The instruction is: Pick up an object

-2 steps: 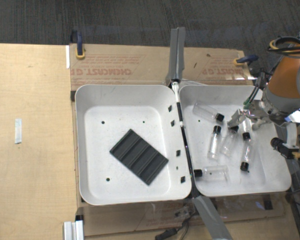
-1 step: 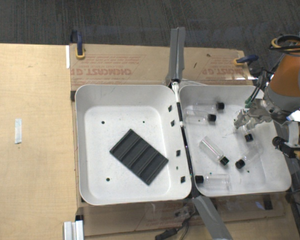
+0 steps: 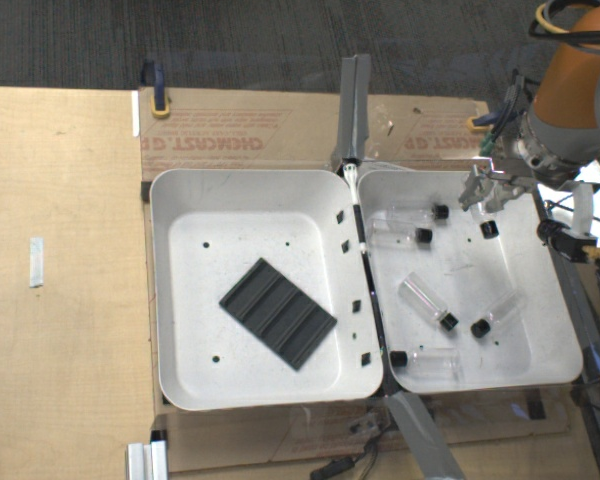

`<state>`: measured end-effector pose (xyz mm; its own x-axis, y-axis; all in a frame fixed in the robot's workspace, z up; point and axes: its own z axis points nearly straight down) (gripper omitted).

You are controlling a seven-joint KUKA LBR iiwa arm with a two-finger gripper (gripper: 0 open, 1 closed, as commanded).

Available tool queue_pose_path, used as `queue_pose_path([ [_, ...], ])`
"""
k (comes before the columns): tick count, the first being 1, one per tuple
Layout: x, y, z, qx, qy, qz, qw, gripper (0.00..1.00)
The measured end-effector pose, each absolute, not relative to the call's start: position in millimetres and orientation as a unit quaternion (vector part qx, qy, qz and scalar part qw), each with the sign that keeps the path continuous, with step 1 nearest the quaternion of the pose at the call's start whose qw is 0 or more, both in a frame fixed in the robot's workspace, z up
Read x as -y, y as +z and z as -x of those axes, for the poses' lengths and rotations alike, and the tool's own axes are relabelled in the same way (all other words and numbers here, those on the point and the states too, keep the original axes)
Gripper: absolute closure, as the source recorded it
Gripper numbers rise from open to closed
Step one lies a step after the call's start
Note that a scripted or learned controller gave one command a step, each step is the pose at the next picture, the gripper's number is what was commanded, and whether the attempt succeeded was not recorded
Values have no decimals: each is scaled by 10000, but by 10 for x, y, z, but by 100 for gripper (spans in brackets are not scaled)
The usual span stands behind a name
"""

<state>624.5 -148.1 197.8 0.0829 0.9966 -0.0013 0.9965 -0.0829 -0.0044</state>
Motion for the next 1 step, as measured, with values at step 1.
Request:
queue_pose_path([
  [1, 884, 2130, -6487, 6724, 22, 7401, 11, 100],
])
